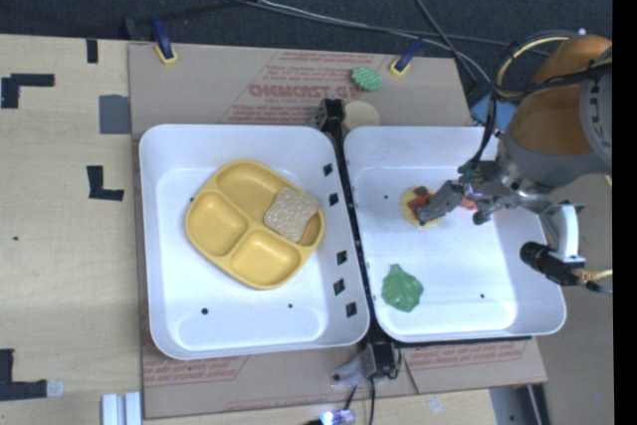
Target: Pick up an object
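Note:
In the right bin (498, 314), a small yellow and red object (412, 205) lies near the upper middle. My gripper (438, 205) reaches in from the right, and its dark tip sits right against that object, partly covering its right side. A green leafy object (402, 288) rests lower in the same bin, well apart from the gripper.
The left bin (179, 314) holds a yellow divided plate (229, 224) with a tan bread slice (291, 213) in its right compartment. A small green piece (365, 78) lies on the cardboard behind the bins. A black divider (343, 214) runs between the bins.

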Robot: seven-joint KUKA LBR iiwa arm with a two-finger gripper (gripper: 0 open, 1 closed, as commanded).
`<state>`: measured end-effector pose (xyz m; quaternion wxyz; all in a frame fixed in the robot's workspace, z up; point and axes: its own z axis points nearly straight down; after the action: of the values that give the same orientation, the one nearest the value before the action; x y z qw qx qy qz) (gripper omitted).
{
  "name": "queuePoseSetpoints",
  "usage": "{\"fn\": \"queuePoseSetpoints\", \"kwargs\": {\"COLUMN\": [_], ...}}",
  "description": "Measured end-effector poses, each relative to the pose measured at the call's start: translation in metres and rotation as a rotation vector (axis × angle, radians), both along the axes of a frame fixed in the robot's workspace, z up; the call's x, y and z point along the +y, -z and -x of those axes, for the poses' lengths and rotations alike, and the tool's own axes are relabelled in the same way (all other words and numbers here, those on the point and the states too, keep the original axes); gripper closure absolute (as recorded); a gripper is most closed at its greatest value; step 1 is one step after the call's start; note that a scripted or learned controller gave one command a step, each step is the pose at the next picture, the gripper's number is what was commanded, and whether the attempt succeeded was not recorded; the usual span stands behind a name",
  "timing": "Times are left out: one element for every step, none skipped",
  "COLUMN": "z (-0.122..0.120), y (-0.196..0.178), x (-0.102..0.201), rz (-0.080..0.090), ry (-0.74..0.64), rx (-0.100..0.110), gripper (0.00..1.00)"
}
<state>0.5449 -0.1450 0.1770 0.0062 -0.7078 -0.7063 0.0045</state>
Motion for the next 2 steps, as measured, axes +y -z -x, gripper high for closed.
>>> {"fn": "queuePoseSetpoints", "kwargs": {"z": [-0.003,-0.01], "y": [-0.007,0.053], "x": [0.0,0.001], "rz": [0.002,0.002], "ry": [-0.004,-0.003], "rx": [-0.013,-0.01], "gripper": [0.0,0.0]}}
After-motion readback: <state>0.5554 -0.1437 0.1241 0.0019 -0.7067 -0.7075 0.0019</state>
